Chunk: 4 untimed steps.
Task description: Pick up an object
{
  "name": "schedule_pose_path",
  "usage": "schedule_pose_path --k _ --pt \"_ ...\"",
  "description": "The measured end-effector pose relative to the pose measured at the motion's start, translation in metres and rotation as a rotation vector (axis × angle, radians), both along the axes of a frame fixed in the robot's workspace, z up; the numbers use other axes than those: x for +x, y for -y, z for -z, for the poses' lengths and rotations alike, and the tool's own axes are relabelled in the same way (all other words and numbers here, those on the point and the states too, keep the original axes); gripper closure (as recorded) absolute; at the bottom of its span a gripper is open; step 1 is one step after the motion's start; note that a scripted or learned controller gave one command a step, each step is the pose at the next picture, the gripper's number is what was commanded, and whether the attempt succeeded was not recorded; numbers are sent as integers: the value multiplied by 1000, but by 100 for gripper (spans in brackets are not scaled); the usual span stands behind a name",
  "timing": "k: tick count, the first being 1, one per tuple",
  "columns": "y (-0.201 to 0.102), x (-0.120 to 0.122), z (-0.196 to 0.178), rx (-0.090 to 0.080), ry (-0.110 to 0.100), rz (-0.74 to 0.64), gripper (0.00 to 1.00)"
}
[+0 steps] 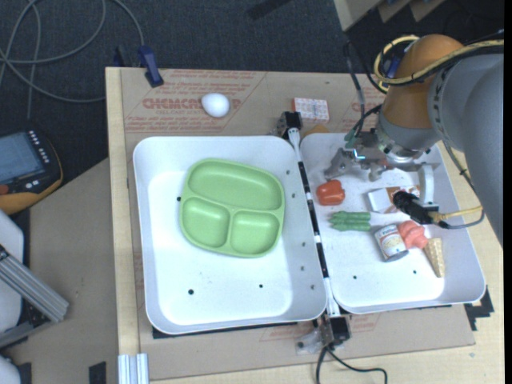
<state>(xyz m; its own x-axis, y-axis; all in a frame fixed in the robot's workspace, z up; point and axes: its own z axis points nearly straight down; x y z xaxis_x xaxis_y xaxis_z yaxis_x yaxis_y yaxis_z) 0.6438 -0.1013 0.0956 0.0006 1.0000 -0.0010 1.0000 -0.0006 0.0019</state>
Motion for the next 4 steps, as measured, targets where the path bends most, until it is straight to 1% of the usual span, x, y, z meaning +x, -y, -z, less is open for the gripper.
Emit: schedule_pose_path --k 1,2,3,4 --pt "26 21 -13 0 0 0 0" --pt "18 -78 12 1 -3 0 0" --pt "75 -8 -30 -1 1 -1 0" --pt "94 -74 12 0 -4 1 0"
